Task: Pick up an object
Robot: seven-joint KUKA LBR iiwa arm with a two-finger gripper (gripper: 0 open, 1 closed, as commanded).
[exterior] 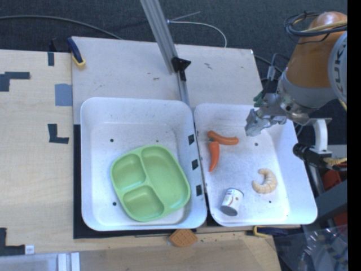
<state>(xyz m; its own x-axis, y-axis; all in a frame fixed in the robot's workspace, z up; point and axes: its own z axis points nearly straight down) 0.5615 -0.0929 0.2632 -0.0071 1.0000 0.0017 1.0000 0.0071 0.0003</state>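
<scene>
Claw (254,126) hangs over the upper right part of the right bin (299,208), at the end of the grey arm with the orange band (316,55) coming in from the right. Fingers point down and left; whether they are apart or together — cannot tell, they blur into one grey mass. Nothing visible between them.

Candidate objects, all in the right bin, all apart from the claw:
- orange sausage-shaped piece (223,139), just left of and slightly below the claw, lying roughly flat across.
- carrot-like orange piece (214,154), lower left of the claw, running downward, its top end touching or almost touching the sausage piece.
- croissant (264,181), below the claw and a bit right, curved.
- small white can (230,201), well below and left of the claw, tipped on its side near the bin's front edge.

Left bin (96,123), far left of the claw — holds a green divided plate (149,182) with three compartments, tilted diagonally.

A brown cookie-like item (183,238) sits on the bench in front of the bins, well below-left of the claw.
</scene>
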